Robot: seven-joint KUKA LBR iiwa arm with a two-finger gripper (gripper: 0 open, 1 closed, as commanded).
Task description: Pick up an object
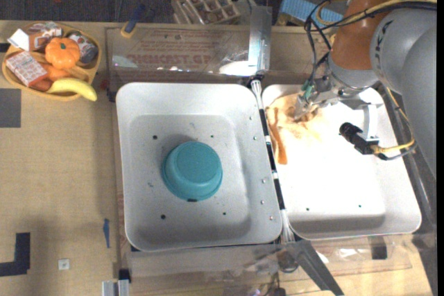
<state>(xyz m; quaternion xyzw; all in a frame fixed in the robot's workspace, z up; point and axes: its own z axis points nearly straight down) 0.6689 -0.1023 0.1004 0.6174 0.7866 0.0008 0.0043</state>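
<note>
A teal bowl (193,170) lies upside down in the middle of the left bin (139,107). An orange cloth (281,129) is crumpled in the far left corner of the right bin (347,204), running down along its left wall. My gripper (305,106) reaches down from the right onto the upper part of that cloth, its fingertips among the folds. The wrist hides the tips, so whether cloth sits between them is unclear.
A bowl of toy fruit (50,62) with a banana and a small pumpkin stands at the far left of the bench. Clear plastic sheeting (187,52) lies behind the bins. Black cables (361,138) hang from the arm over the right bin.
</note>
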